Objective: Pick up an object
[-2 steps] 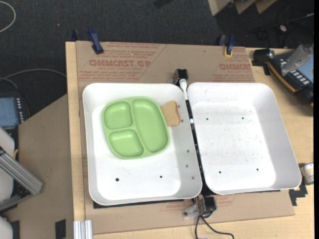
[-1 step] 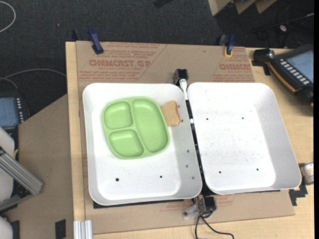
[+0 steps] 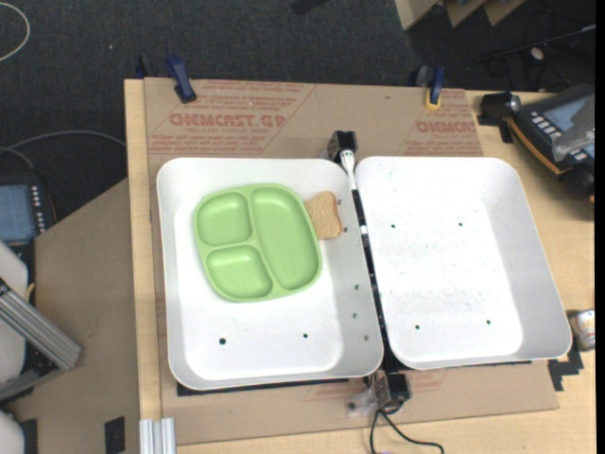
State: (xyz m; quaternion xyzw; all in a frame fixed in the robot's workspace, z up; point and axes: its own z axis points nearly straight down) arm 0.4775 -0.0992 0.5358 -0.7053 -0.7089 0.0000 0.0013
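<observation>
A green three-compartment plate (image 3: 257,242) lies in the upper part of the left white bin (image 3: 255,357). Touching its right edge is a small tan cracker-like piece (image 3: 325,215), lying flat on the bin floor near the divider between the bins. The right white bin (image 3: 454,263) sits beside it.
Both bins rest on a cardboard sheet (image 3: 236,112) held by blue clamps (image 3: 180,78) at the back. A black clip (image 3: 343,145) sits at the top of the seam between bins. Dark equipment (image 3: 558,130) lies at the far right, cables at the front edge.
</observation>
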